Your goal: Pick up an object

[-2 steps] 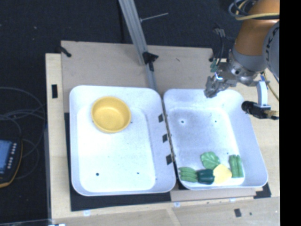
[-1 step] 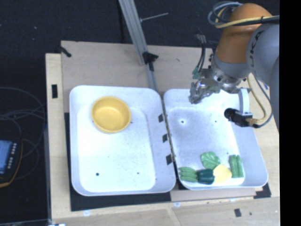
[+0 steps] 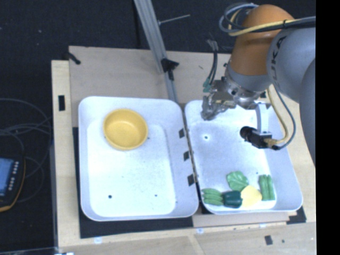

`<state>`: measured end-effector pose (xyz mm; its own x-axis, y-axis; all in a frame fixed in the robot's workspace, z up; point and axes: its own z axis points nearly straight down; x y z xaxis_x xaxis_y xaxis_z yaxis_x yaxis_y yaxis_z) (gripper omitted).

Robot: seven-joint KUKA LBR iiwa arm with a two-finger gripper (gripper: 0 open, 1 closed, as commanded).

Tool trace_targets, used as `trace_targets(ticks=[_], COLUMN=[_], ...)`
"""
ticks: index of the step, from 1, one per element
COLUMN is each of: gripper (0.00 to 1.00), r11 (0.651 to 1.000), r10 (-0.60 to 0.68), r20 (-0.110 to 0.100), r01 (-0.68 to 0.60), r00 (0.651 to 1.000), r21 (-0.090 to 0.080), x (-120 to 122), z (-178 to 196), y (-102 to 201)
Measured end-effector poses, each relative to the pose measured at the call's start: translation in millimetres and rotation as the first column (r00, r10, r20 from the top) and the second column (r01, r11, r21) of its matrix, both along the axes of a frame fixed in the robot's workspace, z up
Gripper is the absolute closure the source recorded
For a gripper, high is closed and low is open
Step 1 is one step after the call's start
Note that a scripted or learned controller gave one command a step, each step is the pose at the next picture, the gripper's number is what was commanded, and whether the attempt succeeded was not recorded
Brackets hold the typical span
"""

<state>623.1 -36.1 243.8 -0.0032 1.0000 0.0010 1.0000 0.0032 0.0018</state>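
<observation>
Objects for picking lie in a small pile at the near edge of the right bin (image 3: 281,163): a yellow piece (image 3: 251,196), a dark green piece (image 3: 231,198) touching it, a light green leafy piece (image 3: 237,179) just behind, a green ridged piece (image 3: 266,187) at the right, and another green piece (image 3: 212,196) at the left. They are crowded against the near wall, probably because the bin floor lets loose things gather there, so a grasp here would risk pushing neighbours.

In the left bin (image 3: 90,158), 1 yellow bowl (image 3: 125,129) stands upright near the far left corner, well apart from the pile.

Farther back, the gripper (image 3: 211,109) hangs over the far left corner of the right bin, close to the wall between the 2 bins. Nothing is seen between its tips, but how wide the claw stands cannot be told from this angle. It is well apart from the pile, so the pick seems not yet started; the arm would need to travel toward the near edge first.

Behind the bins, a metal rail (image 3: 151,31) runs slanted across the bench (image 3: 106,68).
</observation>
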Motion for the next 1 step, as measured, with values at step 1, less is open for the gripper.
trace_targets(ticks=[1], gripper=[1.0], r11=[1.0], r10=[0.001], r20=[-0.001], r01=[-0.001], r00=[1.0], r21=[0.0], x=[-13.6], z=[-0.4], y=[57.4])
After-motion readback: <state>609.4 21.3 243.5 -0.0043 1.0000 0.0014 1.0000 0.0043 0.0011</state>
